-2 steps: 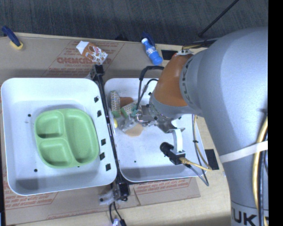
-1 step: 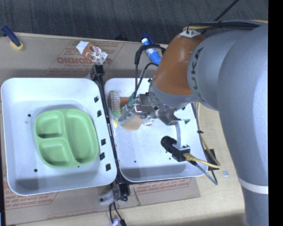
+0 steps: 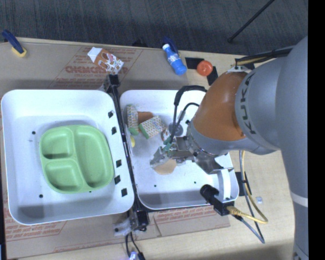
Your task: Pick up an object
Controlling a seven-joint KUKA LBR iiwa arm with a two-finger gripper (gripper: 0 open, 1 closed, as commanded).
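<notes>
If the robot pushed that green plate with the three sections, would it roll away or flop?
Probably neither. The green plate lies flat in the left bin, so it would likely slide, not roll. Its molded dividers suggest stiff plastic, probably light. Its smooth, shallow rim may be slippery to pinch.

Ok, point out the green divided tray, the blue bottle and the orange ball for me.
green divided tray (image 3: 76, 157): camera view, on the ridge between its compartments.
blue bottle (image 3: 175, 61): camera view, on the middle of its body.
orange ball (image 3: 205, 67): camera view, on its top surface.

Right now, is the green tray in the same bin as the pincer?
No, the green tray lies in the left bin; the pincer is over the right.
</notes>
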